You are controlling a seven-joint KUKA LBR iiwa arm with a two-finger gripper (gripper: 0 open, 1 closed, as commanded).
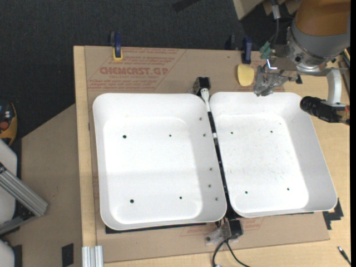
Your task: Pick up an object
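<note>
A small pale yellow object point(245, 74) lies on the brown board just beyond the far edge of the right bin point(309, 149), outside both bins. My gripper point(266, 88) hangs at the far rim of the right bin, just right of the yellow object and apart from it. Nothing shows between its fingertips. The grey arm with its orange band point(322, 15) comes in from the upper right.
The left bin point(111, 166) sits beside the right one, with a black clamp point(201, 85) at the far end of the seam between them. Blue clamps point(116, 41) stand along the board's far edge. A black cylinder point(320, 109) sticks out at the right.
</note>
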